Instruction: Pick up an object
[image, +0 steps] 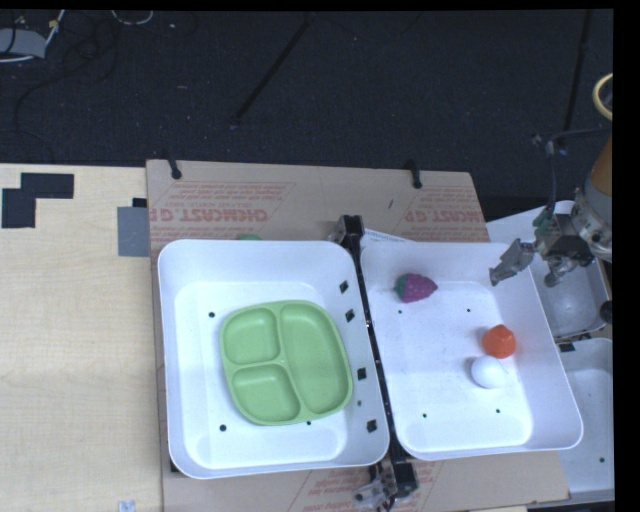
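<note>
Claw (532, 256) at upper right rim of right shallow white plastic bin (560, 420), fingers spread wide, nothing between them, touching nothing visible. Arm enters from right, wrist angled left and down. Small round orange ball (499, 341) below claw, slightly left; white egg-shaped object (488, 373) just beneath it. Purple lumpy toy (415, 287) left of claw. Green three-compartment plate (286, 361) far left, in left white bin (190, 280).
</note>
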